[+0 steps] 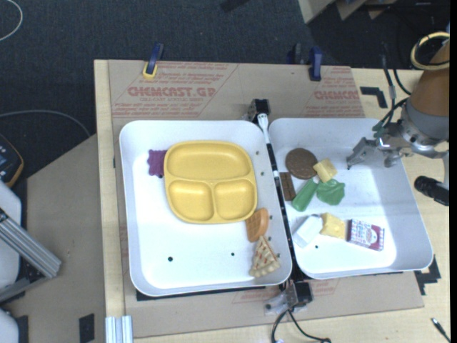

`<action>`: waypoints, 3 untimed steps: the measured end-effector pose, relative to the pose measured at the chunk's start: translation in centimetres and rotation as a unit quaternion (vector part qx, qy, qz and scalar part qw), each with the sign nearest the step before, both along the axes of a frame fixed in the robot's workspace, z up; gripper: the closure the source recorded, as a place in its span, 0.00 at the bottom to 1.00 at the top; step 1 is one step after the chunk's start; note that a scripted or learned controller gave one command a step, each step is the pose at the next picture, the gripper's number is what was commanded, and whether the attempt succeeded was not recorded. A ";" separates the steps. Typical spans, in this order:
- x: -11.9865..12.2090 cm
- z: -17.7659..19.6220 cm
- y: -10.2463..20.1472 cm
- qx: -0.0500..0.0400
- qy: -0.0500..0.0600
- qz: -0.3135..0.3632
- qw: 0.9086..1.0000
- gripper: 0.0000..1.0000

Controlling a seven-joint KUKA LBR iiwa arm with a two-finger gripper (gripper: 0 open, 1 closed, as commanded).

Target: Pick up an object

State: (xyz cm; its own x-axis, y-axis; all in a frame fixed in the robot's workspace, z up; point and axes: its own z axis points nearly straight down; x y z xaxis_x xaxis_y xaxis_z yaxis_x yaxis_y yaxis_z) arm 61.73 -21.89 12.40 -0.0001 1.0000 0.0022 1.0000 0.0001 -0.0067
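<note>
the gripper (373,151) hangs over the right bin (400,256) at its two o'clock corner, fingers spread open, nothing between them. the objects lie toward nine o'clock of that bin: a brown disc (300,162), a yellow block (325,170) touching green pieces (318,191), then a yellow wedge (331,225) and a red-and-white packet (365,234) near six o'clock. the left bin (143,249) holds a yellow divided tray (211,181), a purple piece (156,162) at its nine o'clock edge, a waffle cone (265,257) at five o'clock.

A robotics lab: clamped board (214,91), white bins (136,191), loose floor cables (43,113).
</note>
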 end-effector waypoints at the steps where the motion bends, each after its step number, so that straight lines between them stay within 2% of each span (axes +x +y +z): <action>1: 0.2 -4.0 0.5 0.003 -0.002 0.002 1.000 0.00; 2: 0.2 -2.8 0.3 0.000 -0.004 0.002 1.000 1.00; 3: -0.1 1.8 -0.2 -0.003 -0.007 -0.001 1.000 1.00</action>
